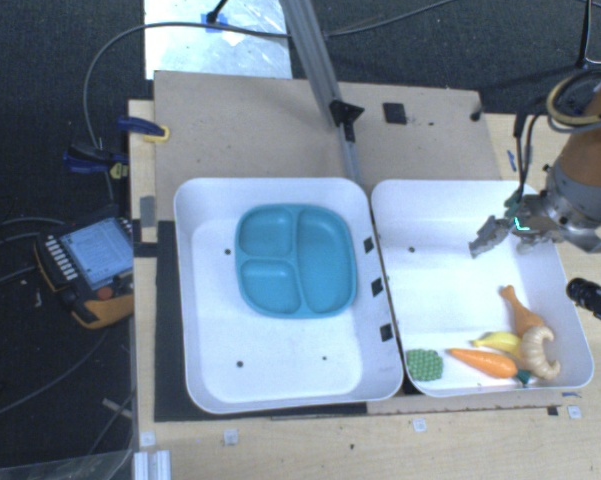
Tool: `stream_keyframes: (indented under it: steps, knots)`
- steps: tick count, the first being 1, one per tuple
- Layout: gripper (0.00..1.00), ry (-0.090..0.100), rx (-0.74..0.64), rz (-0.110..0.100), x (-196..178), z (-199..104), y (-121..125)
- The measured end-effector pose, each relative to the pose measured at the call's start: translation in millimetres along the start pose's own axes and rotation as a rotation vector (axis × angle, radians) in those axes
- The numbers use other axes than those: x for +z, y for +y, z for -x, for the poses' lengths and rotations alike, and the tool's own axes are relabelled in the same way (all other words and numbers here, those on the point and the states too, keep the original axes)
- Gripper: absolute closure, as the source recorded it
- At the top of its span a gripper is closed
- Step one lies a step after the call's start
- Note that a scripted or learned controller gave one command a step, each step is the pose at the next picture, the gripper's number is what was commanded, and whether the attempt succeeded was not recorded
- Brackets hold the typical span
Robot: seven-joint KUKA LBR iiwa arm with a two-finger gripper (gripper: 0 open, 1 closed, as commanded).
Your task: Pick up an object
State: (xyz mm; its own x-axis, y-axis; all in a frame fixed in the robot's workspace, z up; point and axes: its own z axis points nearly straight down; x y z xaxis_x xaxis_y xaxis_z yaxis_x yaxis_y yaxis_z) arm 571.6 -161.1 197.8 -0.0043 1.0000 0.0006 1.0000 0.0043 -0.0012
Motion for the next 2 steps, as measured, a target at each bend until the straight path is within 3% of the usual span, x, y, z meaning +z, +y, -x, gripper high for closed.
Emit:
stream_keyframes:
  steps: [1, 2]
  knots:
    - [0.00, -0.001, 0.000, 0.003, -1.2, 0.0, 0.8]
    - [0.00, -0.001, 0.002, 0.001, 40.0, -0.3, 0.6]
